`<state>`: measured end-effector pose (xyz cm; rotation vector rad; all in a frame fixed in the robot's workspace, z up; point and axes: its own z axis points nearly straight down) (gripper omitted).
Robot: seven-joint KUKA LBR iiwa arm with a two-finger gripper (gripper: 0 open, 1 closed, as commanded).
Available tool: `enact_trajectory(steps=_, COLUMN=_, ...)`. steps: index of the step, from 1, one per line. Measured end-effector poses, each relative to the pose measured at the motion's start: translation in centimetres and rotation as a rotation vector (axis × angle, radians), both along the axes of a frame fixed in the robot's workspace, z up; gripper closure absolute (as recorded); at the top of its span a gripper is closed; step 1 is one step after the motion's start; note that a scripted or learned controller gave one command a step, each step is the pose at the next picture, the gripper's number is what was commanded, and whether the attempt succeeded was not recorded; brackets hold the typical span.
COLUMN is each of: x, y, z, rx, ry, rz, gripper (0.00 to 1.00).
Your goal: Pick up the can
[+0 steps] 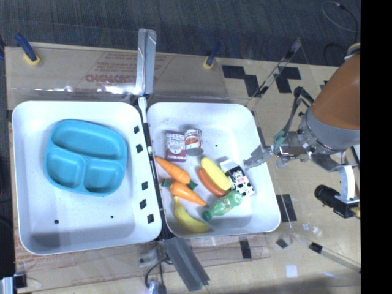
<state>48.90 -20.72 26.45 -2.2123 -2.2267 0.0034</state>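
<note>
The arm (334,100) is cut off at the right edge. The gripper (260,158) is too small to show its finger spacing. The banana (187,218) lies partly under the green bottle (223,206). The can (192,140) label is unreadable.
</note>
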Motion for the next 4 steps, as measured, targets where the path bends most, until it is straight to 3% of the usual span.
enact_trajectory(steps=1, x=5.6, y=11.4, z=-8.7, rx=0.0, ry=0.002, rz=0.141, gripper=0.0)
enact_trajectory(steps=2, x=10.9, y=6.7, z=-15.6, rx=-0.001, ry=0.001, rz=0.103, gripper=0.0)
enact_trajectory(steps=3, x=8.7, y=9.3, z=-13.5, rx=0.001, ry=0.0, rz=0.143, gripper=0.0)
enact_trajectory(steps=4, x=13.2, y=6.4, z=-16.5, rx=0.001, ry=-0.006, rz=0.315, gripper=0.0)
